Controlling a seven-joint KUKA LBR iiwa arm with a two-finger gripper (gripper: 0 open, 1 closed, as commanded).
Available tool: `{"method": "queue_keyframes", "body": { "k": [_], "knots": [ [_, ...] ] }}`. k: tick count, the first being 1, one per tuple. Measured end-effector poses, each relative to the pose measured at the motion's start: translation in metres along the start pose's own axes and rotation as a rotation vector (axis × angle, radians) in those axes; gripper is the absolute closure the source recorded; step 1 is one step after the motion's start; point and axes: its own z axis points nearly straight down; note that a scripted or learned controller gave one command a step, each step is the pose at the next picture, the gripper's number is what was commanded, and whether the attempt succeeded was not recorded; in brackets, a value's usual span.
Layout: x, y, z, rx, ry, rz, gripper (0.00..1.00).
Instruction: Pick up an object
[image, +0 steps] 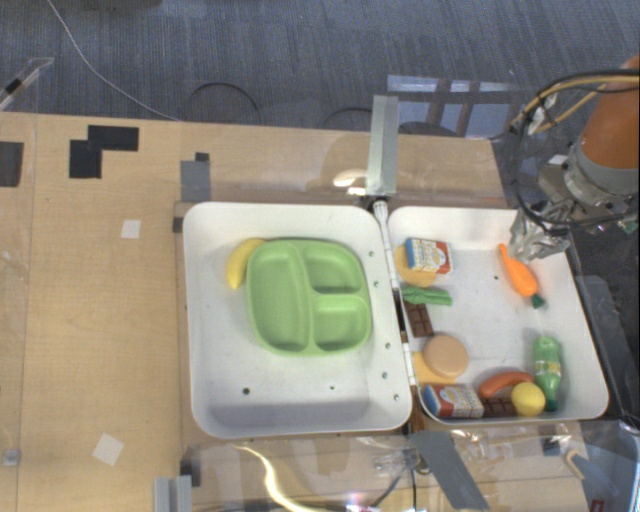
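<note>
hovering: gripper (532, 243) above the right bin's (590, 345) far corner.
finger spread cannot be told; carrot (519, 273) lies just beside.

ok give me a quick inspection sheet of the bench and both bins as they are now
surface: wooden bench bearing left bin and right bin, side by side
job's things: carrot, lemon, green bottle, sausage, bun, chocolate bar, two small cartons in the right bin
clutter: green divided plate and banana in the left bin
grippers: gripper above the right bin's far right corner, beside the carrot; nothing seen held
cables: bundle on the arm; thin wire on the floor
surroundings: grey carpet
</note>
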Motion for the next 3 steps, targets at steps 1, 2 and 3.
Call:
{"method": "queue_keyframes", "body": {
  "k": [1,2,3],
  "knots": [
    [0.000,0.001,0.002,-0.003,0.001,-0.001,0.00],
    [0.009,0.009,0.085,-0.001,0.000,-0.090,0.00],
    [0.009,0.010,0.085,-0.002,0.001,-0.156,0.00]
  ]
}}
